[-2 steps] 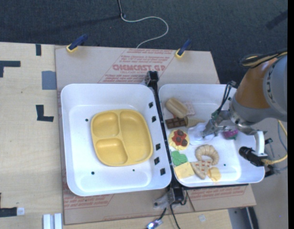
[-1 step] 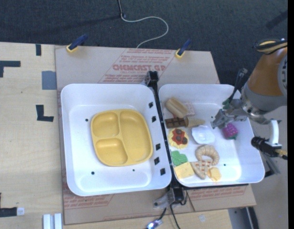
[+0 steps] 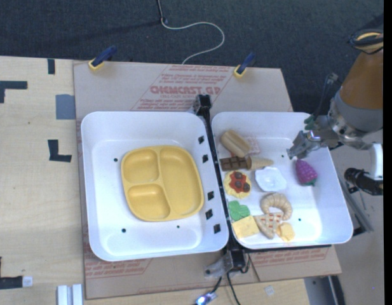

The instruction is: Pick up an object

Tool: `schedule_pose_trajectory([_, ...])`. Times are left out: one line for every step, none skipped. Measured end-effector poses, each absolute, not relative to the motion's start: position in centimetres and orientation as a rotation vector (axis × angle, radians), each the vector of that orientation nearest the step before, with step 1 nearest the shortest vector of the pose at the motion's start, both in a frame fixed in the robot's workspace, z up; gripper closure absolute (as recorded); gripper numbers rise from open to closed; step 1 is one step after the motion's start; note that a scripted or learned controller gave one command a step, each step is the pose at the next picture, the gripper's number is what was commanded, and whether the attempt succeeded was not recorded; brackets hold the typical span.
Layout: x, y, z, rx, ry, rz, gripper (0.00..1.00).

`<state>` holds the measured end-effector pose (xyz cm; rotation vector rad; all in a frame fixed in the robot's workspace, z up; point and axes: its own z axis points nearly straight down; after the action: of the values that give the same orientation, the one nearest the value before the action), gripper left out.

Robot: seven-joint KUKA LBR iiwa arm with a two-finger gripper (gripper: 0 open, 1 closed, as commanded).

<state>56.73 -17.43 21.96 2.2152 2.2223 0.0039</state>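
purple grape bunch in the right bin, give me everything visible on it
The purple grape bunch is a small, bumpy toy that looks like plastic, oval and tapering toward the bin's near side. It lies on the floor of the right bin near the far right wall, apart from the other food. The gripper hangs just beside it, not touching.

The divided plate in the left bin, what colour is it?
Yellow. The divided plate shows plainly in the camera view, lying in the left bin.

A single fixed camera looks down from above the bench at a slant, far enough off to take in both white bins whole: the left bin (image 3: 94,189) at centre-left of the frame, the right bin (image 3: 329,215) at centre-right. Dark carpet (image 3: 68,18) crosses the top; the arm (image 3: 364,88) enters at the right edge.
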Motion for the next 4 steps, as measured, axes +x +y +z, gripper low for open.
schedule_pose_trajectory([56.8, -17.3, 22.4, 2.219, 2.223, 0.0, 1.0])
schedule_pose_trajectory([54.0, -12.0, 22.6, 2.218, 2.229, -0.002, 1.0])
schedule_pose_trajectory([53.0, -7.2, 23.3, 2.217, 2.231, 0.0, 1.0])
schedule_pose_trajectory([51.2, -2.2, 21.7, 2.219, 2.23, -0.005, 1.0])
